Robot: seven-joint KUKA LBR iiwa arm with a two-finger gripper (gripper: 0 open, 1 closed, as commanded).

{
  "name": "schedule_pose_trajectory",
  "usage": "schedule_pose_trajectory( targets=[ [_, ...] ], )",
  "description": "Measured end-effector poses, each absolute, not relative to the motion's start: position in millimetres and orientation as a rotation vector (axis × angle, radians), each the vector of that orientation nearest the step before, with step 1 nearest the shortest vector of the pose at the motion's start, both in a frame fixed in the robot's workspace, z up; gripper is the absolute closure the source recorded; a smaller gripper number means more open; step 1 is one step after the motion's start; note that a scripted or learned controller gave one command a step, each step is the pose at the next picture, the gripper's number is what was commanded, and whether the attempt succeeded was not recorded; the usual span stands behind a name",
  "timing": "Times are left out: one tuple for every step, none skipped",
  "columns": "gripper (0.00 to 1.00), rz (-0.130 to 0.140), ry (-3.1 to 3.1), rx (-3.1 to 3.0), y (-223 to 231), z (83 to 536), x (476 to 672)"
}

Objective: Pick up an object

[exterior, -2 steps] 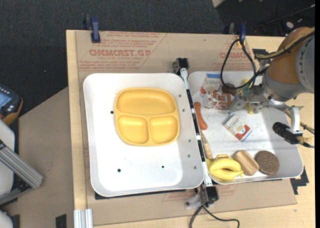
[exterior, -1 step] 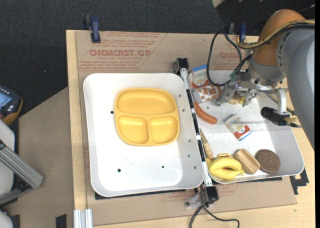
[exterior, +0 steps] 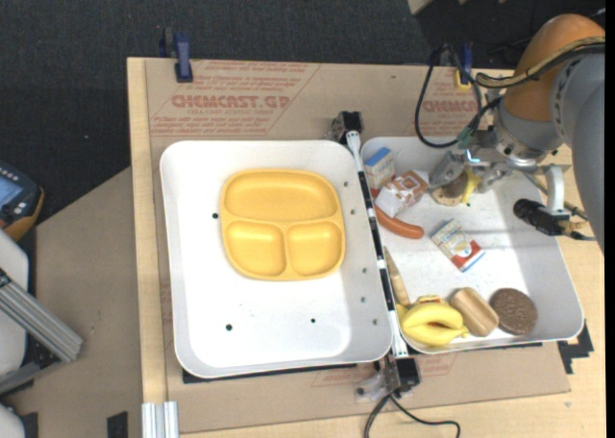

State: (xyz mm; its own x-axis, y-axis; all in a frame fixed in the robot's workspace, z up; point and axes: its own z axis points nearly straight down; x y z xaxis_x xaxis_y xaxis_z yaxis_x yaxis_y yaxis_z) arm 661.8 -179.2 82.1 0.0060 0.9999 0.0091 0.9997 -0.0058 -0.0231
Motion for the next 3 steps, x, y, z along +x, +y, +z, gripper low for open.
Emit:
schedule_pose_trajectory(
  targets=[
    [1.0, 0.02, -2.206, -2.212, -179.4, 95.7, 663.2],
    [1.0, 0.0, -2.233, -2.223, -99.0, 89.7, 649.1],
    [1.0, -0.012, -2.231, -2.222, -62.0, 192.2, 607.4]
  ],
)
